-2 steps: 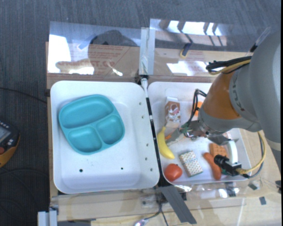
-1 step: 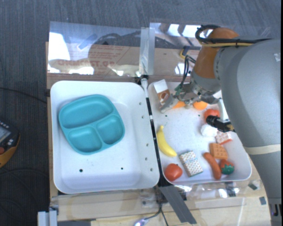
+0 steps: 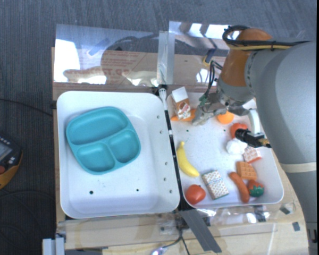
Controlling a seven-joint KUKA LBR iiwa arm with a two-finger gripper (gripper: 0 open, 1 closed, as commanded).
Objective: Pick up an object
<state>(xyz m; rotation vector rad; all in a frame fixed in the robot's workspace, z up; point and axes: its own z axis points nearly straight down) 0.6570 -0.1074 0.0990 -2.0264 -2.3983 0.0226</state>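
Camera view, bench: two shallow white bins sit side by side, the left bin [image 3: 149,195] and the right bin [image 3: 274,193] touching along their inner rims.
Left bin: a teal divided plate [image 3: 102,138] with three compartments lies tilted in its upper left part.
Arm: the grey arm [image 3: 287,94] comes in from the right, its orange band [image 3: 235,68] above the wrist, and leans over the far end of the right bin.
Gripper: the gripper [image 3: 206,110] hangs low at the upper left of the right bin, just beside a small carton; whether its jaws are apart or together cannot be told here, and nothing is seen clamped in them.
Small carton: a white and red carton [image 3: 181,104] stands in the right bin's far left corner.
Orange: an orange piece [image 3: 225,118] lies just right of the gripper.
Banana: a yellow banana [image 3: 186,161] lies along the left wall of the right bin.
Tomato: a red tomato [image 3: 195,194] sits at the near left corner, just beside a patterned packet [image 3: 216,184].
Right side of the bin: a waffle [image 3: 246,170], a sausage [image 3: 239,187], a white lump [image 3: 235,146] and a red piece [image 3: 238,129] lie close together.
Outside the bench: a handheld controller [image 3: 1,159] rests on the floor at far left.
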